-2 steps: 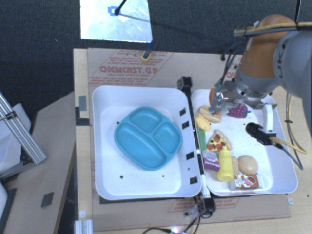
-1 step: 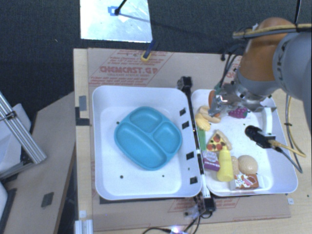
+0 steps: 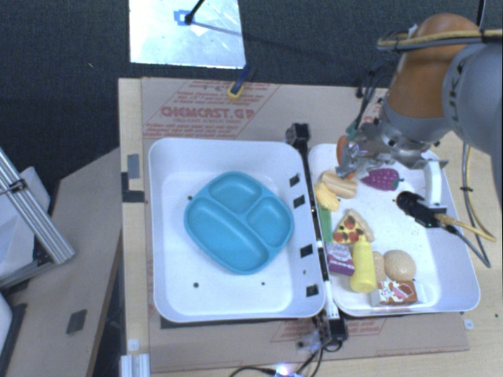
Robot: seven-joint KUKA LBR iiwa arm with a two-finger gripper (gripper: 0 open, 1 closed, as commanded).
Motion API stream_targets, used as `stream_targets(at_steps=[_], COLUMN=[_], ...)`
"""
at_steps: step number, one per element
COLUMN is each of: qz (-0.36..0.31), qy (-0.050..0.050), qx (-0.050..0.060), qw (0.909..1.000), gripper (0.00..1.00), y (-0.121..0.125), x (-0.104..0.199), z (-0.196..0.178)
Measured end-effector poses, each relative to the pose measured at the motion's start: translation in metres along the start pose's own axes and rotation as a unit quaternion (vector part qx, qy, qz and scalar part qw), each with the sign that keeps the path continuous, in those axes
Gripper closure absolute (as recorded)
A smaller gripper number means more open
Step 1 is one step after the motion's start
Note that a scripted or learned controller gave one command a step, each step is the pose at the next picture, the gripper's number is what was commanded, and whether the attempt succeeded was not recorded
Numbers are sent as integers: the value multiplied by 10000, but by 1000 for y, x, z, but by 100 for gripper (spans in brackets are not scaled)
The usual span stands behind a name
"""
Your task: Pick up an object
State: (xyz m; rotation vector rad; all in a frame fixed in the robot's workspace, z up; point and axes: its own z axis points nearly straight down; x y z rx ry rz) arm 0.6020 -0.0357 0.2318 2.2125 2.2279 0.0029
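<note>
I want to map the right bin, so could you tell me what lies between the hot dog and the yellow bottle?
In the camera view, the pizza slice lies between the hot dog and the yellow bottle.

The grey arm (image 3: 456, 85) reaches in, gripper (image 3: 351, 157) pointing down.
</note>
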Motion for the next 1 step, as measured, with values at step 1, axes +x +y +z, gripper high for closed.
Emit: stream_targets(at_steps=[1], qz=[5], qy=[-3], qx=[13], qw=[10000], gripper=[100], y=[-10], x=[5], z=[4])
